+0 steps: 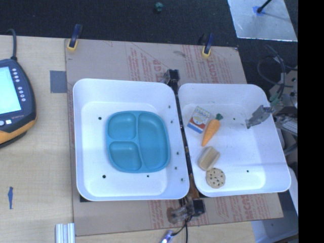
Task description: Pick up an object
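Observation:
The right bin (263, 151) holds a toy carrot (211, 128), a small white and blue carton (199, 119), a tan bread slice (208, 158) and a chocolate-chip cookie (215, 177), all near its left side. My gripper (258, 116) reaches in over the right bin's right edge, well to the right of the carrot. It looks grey and small in the camera view, and nothing shows between its fingers.
The left bin (86, 135) bears a blue divided plate (137, 140). A teach pendant (12, 100) lies on the bench at far left. Clamps (74, 37) hold the cardboard base at the back. The right half of the right bin is bare white floor.

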Available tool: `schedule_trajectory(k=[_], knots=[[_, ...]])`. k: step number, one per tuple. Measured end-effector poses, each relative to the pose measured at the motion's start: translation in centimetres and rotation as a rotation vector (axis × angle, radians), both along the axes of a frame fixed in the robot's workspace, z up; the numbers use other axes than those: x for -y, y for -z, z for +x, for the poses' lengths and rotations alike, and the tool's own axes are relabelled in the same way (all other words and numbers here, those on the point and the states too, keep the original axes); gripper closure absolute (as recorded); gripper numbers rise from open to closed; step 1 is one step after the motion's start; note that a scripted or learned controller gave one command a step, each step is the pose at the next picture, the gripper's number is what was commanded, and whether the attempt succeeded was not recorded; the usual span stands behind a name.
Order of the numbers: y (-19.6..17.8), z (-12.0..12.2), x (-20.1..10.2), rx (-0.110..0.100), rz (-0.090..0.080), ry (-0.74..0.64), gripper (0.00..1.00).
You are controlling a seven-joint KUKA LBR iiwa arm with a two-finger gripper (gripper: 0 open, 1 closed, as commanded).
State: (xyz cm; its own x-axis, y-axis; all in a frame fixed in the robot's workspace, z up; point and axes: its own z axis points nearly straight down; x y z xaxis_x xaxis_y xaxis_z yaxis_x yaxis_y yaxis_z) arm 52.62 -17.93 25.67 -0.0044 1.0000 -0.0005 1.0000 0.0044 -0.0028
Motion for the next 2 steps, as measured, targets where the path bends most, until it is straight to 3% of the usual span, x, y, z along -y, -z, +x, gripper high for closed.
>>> schedule_trajectory(k=[1,2], knots=[[12.8,3.8,-5.7,-0.004,0.0,-0.002,0.0],[16.5,5.5,-8.1,-0.004,0.0,-0.002,0.0]])
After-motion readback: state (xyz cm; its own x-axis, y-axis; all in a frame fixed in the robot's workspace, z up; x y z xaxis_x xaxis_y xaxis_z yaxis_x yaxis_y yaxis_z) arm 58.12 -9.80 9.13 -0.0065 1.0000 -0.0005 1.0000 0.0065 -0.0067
